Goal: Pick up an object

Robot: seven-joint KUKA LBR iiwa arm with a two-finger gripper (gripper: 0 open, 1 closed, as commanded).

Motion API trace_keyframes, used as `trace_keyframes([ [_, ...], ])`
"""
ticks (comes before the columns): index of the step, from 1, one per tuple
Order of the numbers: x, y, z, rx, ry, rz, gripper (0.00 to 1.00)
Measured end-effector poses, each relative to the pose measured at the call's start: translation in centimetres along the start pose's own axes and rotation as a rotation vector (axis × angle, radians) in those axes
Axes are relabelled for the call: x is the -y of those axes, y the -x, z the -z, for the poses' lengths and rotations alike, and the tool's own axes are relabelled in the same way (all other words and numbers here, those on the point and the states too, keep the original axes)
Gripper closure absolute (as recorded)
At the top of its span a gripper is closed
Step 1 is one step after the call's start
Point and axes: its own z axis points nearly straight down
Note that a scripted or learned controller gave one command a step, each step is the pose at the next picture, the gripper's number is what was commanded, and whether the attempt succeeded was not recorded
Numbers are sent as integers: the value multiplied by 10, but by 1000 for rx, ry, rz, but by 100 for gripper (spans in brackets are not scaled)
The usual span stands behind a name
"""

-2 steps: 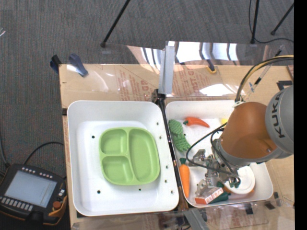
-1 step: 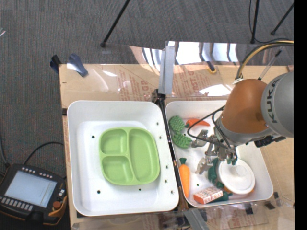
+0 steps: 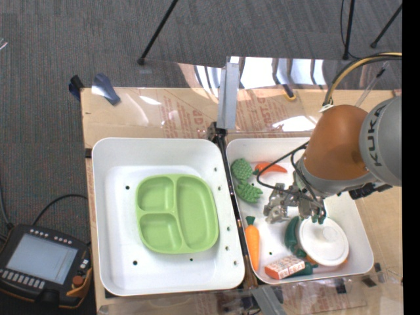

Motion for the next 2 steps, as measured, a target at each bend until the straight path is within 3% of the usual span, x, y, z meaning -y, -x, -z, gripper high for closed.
trace_keyframes([
  [1, 0, 0, 0, -1, 0, 1, 0],
  [2, -1, 1, 10, 1, 0, 7, 100],
])
